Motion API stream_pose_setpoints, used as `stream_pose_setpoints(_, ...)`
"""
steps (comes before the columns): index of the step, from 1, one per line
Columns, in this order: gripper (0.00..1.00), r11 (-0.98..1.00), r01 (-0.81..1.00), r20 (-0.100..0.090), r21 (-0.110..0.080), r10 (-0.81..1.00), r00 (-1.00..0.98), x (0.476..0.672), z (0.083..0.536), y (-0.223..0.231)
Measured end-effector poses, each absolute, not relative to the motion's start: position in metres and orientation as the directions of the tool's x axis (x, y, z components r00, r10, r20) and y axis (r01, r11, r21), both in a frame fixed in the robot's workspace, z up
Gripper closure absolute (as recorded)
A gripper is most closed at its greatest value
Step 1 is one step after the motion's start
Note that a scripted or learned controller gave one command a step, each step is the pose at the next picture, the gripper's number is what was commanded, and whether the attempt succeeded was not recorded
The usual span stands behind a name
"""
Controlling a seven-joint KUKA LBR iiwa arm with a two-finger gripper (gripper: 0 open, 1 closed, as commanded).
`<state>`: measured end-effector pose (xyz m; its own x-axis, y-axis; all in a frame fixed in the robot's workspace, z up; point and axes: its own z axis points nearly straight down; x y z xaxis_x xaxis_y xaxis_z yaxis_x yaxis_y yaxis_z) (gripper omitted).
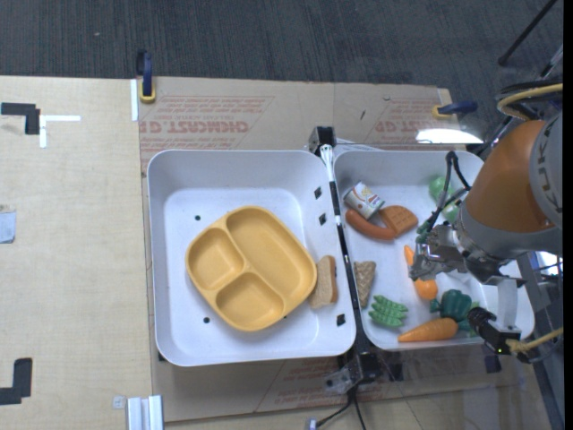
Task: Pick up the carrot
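Orange and tapered, the carrot (430,331) is seen lying at the near edge of the right bin (394,164), not yet lifted. The gripper (428,260) is poised just above it, over a small orange piece (424,288); whether anything is held cannot be told. A short move toward the carrot is judged necessary. A yellow divided plate (251,267) is held in the left bin (179,240).

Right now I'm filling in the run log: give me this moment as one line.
task: pick up carrot | carrot: lying in right bin, near edge | gripper: above right bin, beyond carrot | grasp: none seen
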<state>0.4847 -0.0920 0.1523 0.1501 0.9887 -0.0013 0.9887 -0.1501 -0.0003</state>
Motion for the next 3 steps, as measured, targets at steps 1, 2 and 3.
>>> stream_pose_setpoints(1, 1.00, 0.020, 1.000, 0.001, -0.003, 1.000, -0.020, 0.477, 0.091, -0.094)
stream_pose_setpoints(2, 1.00, 0.180, 0.984, -0.002, 0.001, 0.984, -0.180, 0.479, 0.191, -0.046)
stream_pose_setpoints(3, 1.00, 0.184, 0.983, -0.004, 0.002, 0.983, -0.184, 0.481, 0.200, -0.047)
